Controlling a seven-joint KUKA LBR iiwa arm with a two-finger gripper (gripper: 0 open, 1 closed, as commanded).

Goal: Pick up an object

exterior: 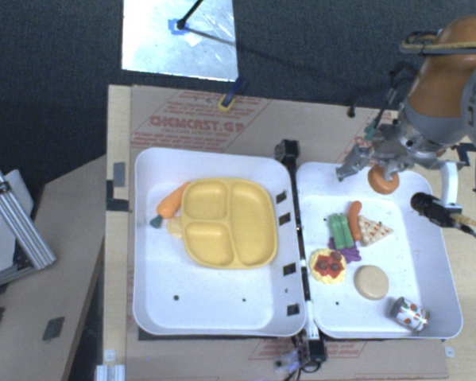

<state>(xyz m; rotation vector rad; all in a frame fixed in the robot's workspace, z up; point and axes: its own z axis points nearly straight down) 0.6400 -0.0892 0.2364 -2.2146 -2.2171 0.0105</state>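
Note:
My gripper hangs over the far edge of the right bin, near its back wall. A round orange thing sits right under the gripper, touching or nearly touching it; I cannot make out whether it is held. Further forward in the same bin lie a red-orange sausage, a green vegetable, a purple piece, a pizza slice, a small round yellow and red pizza, a beige bun and a little can.
The left bin holds a yellow divided plate with a carrot beside its left rim. A raised divider separates the two bins. A shiny sheet lies on the dark floor behind the bench.

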